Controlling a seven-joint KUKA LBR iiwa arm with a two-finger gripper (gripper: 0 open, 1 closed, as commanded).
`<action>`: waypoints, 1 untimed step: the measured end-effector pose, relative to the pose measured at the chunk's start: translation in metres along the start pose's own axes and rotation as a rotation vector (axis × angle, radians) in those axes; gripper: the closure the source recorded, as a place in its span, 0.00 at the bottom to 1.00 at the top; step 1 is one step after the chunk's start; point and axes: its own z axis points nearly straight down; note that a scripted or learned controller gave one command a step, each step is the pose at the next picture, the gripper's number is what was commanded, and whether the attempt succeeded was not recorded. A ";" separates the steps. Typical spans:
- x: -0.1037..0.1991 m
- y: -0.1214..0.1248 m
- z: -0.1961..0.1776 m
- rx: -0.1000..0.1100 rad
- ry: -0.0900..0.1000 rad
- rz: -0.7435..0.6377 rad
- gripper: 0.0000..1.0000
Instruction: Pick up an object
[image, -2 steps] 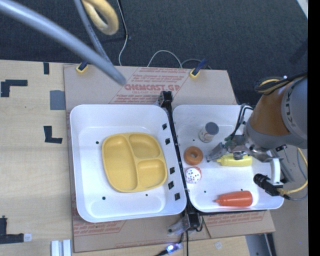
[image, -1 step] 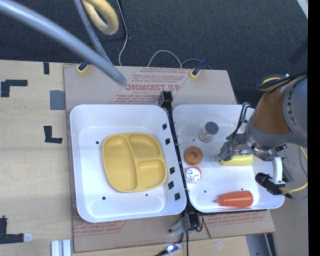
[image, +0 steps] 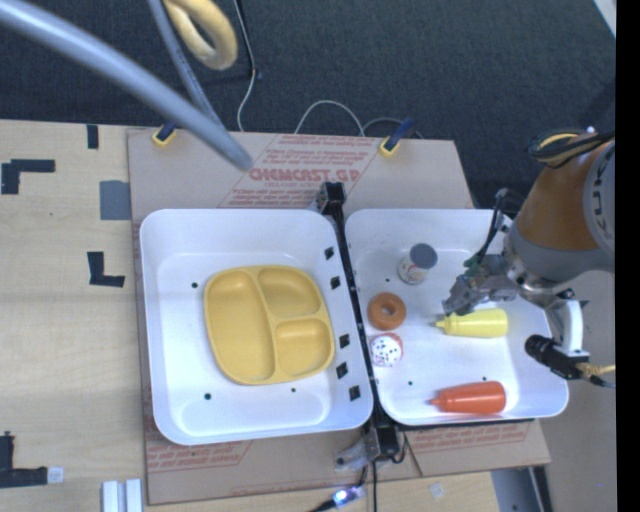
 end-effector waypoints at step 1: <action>0.005 0.008 -0.060 -0.004 -0.001 -0.001 1.00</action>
